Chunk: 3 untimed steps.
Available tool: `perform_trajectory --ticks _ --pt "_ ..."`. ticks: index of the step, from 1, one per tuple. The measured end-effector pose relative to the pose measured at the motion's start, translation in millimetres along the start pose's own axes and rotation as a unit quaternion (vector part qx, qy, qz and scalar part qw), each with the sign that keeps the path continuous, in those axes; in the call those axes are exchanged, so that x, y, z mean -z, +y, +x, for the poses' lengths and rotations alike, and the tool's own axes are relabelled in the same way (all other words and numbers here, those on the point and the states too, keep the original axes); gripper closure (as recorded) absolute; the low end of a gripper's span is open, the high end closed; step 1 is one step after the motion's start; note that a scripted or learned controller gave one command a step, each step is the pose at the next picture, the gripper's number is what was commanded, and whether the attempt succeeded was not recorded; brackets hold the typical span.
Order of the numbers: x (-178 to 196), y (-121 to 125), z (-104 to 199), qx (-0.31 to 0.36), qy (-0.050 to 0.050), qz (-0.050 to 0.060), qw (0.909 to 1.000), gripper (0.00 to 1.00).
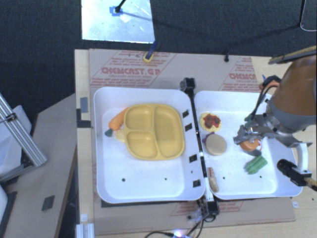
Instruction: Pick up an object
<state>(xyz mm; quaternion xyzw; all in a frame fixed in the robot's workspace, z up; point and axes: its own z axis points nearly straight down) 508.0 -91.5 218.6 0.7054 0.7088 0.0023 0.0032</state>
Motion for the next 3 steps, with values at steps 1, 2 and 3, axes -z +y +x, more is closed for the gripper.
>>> perform_trajectory --ticks 1,2,3 --pt "-8.0 26.3 50.5 0.002 0.002 0.003 1.0 1.0" --pt "-3.5 59.2 106.3 0.003 0.002 0.002 1.0 1.0" --pt "-0.5 93.8 147.2 0.002 0.002 0.002 1.0 1.0"
